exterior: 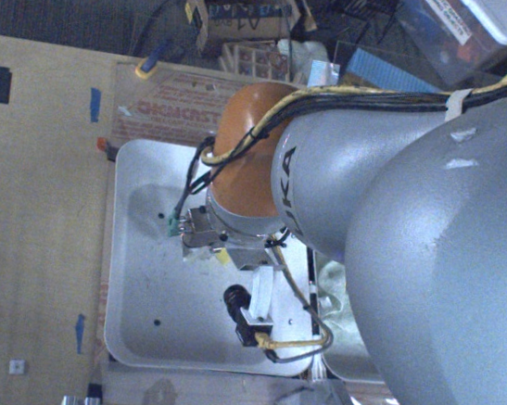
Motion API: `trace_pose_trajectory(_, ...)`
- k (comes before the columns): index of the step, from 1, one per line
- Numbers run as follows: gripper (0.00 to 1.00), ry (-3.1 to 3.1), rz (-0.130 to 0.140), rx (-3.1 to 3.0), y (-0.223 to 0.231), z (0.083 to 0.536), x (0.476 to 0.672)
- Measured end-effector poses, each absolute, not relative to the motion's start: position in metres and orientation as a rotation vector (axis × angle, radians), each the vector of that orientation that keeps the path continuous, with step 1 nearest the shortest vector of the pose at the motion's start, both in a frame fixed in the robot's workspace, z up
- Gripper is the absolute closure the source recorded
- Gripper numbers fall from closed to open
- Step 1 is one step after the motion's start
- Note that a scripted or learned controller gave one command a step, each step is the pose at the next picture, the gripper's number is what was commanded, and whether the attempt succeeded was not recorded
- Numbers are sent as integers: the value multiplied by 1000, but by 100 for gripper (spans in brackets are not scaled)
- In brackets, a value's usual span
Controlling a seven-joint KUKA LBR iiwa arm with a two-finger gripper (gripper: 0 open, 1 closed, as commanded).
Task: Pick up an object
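From the camera view above the bench, the big grey arm sweeps in from three o'clock and covers most of the right side. Its orange band sits near the centre, over the upper part of the white bin. The gripper hangs below the band, at about nine o'clock from the wrist, low over the bin floor. Whether its claw is spread or pressed together I cannot tell; the wrist body hides it. A small green bit shows just beside the gripper, perhaps an object, though the view is too poor to be sure. A black cable fitting hangs at six o'clock from the wrist.
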State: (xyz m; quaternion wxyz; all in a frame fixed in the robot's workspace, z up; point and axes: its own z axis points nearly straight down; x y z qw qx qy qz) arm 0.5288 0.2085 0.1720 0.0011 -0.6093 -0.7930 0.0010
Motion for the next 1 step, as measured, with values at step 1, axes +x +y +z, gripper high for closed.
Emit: trace_pose_trajectory(1, 100, -2198, -18, -2250, 218, 92, 486)
